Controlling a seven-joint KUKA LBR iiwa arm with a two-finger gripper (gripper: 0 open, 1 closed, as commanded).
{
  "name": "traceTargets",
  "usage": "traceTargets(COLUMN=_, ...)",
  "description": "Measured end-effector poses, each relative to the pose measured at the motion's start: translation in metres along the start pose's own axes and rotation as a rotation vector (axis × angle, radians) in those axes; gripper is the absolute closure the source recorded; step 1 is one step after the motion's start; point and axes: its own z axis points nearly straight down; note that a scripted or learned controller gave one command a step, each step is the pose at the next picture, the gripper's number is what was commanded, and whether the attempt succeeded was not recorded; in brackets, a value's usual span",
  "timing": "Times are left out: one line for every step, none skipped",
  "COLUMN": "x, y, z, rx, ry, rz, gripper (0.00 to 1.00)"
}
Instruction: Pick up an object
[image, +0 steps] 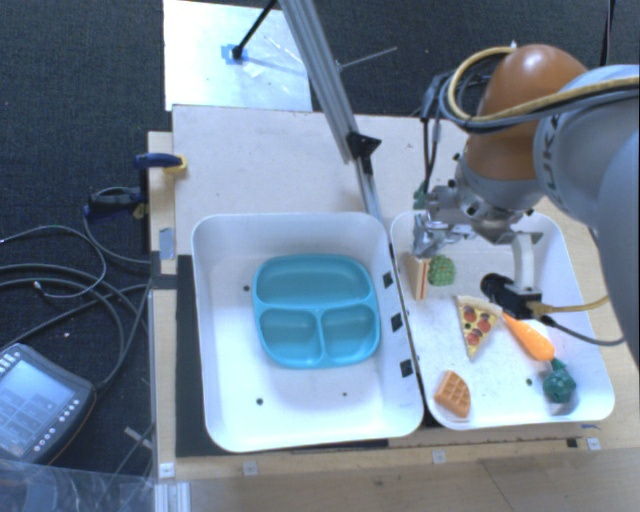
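Waffle (452, 394) nearest me, in the right bin (585, 300).
I see the gripper (428, 243) low over broccoli (441, 269); I can't tell its opening. No legible writing.

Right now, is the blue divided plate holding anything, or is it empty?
Empty. The blue divided plate lies flat in the left bin with all three compartments bare; the toy foods, such as the pizza slice, lie in the right bin.
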Motion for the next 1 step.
traceTargets(x=0.0599, y=0.0158, z=-0.0073, rx=-0.001, ry=0.002, rz=-0.001, gripper=1.0)
